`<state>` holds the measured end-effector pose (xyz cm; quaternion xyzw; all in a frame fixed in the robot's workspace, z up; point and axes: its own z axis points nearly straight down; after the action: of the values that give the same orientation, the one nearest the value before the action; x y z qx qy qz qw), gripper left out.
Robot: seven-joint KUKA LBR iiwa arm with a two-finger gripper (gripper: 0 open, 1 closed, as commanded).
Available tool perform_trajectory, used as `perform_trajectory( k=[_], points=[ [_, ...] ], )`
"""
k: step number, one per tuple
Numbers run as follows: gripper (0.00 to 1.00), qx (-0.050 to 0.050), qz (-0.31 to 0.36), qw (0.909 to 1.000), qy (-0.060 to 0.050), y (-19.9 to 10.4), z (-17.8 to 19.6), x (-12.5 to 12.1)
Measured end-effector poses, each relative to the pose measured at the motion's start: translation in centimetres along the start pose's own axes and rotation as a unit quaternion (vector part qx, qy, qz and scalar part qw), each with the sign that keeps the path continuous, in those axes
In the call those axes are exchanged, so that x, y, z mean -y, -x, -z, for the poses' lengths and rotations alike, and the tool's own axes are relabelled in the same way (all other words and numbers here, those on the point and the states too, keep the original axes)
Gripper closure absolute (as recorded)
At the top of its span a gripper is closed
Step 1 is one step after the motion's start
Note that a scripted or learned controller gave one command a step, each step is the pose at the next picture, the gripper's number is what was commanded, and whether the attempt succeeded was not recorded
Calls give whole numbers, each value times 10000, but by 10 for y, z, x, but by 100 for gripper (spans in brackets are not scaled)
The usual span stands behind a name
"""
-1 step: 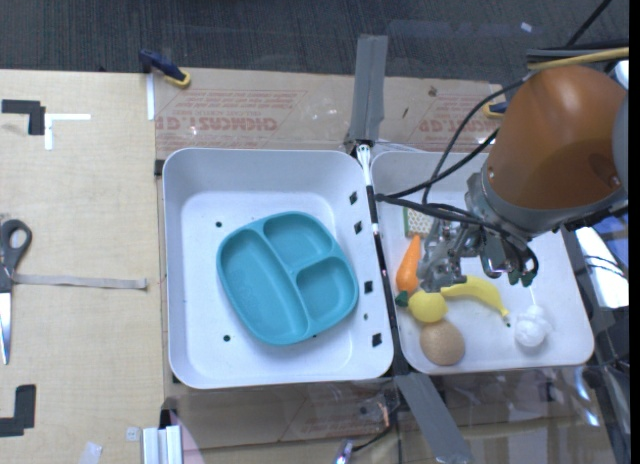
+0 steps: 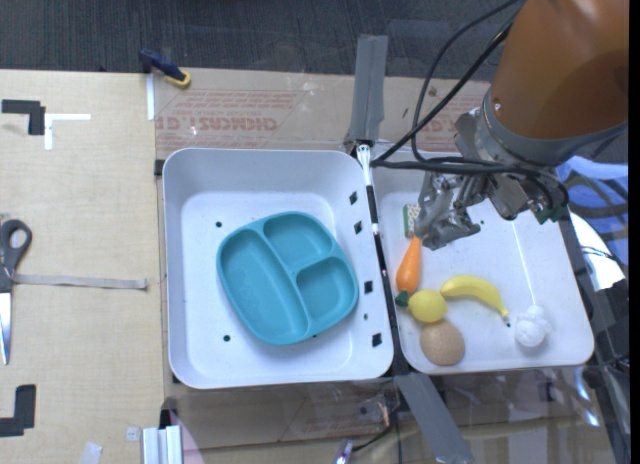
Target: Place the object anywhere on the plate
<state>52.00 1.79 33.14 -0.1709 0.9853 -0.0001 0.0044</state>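
A teal divided plate [image 2: 288, 278] lies in the left bin [image 2: 190, 252]. In the right bin [image 2: 560, 347] an orange carrot [image 2: 408, 265] rests against the left wall. Below it sit a yellow lemon [image 2: 427, 306] and a tan round fruit [image 2: 441, 343]. A yellow banana [image 2: 476, 293] and a small white object [image 2: 531, 329] lie to their right. My gripper [image 2: 445, 230] hangs over the right bin just above and to the right of the carrot's top, with nothing visible in it.
The arm's orange band [image 2: 565, 47] and dark cables [image 2: 450, 162] loom over the right bin's upper part. Scissors [image 2: 10, 272] lie on the bench at far left. A metal divider bar [image 2: 368, 92] runs between the bins.
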Motion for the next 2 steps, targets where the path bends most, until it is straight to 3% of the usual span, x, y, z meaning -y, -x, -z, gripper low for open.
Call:
perform_trajectory(
  k=[1, 2],
  points=[
    [100, -16, 1220, 9925, 13, 43, -27, -31],
    [100, -9, 2736, 9619, 15, 17, -15, -49]
  ],
)
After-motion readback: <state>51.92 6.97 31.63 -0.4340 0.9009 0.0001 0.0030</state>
